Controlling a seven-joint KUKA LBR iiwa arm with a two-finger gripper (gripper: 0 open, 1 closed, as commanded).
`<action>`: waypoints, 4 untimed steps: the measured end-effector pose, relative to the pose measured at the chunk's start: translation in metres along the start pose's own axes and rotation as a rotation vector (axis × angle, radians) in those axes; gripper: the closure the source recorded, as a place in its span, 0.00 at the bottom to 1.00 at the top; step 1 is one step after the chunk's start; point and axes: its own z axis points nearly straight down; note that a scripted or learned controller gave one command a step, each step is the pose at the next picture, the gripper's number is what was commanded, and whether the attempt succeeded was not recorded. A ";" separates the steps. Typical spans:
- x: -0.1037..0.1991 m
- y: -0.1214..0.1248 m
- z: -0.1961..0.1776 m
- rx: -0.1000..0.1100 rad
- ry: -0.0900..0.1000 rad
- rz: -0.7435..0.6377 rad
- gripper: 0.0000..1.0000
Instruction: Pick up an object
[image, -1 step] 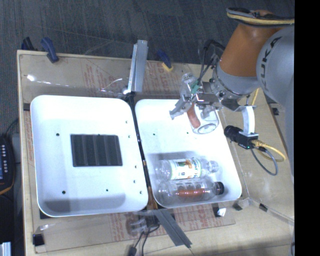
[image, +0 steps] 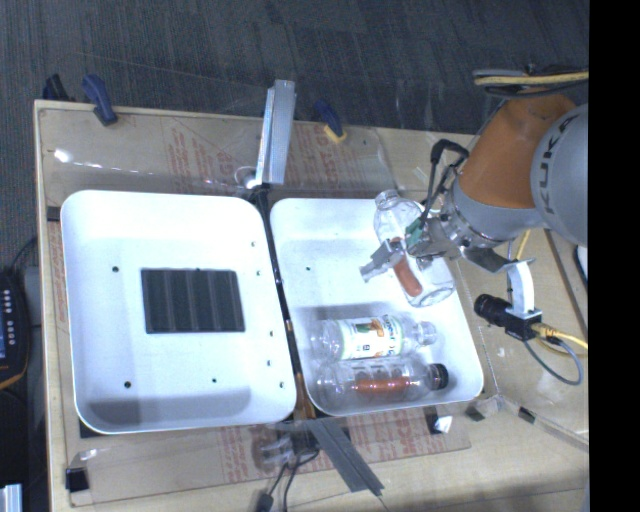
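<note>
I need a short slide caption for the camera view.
KUKA arm's gripper over the right bin, at a clear bottle; two more bottles lie below.

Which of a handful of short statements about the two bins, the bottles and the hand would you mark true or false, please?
1. The left bin holds a dark slatted rectangle. True.
2. Two clear bottles lie near the right bin's front edge. True: the labelled bottle and the bottle with a black cap.
3. The hand is over the left bin. False: it is over the right bin.
4. A clear bottle with red inside is at the hand. True.
5. Both front bottles stand upright. False: they lie on their sides.
</note>
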 end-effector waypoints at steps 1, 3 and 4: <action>-0.020 0.036 0.017 -0.003 -0.002 -0.115 0.00; -0.028 0.092 0.004 -0.006 -0.004 -0.267 0.00; -0.007 0.096 0.017 -0.003 -0.002 -0.500 0.00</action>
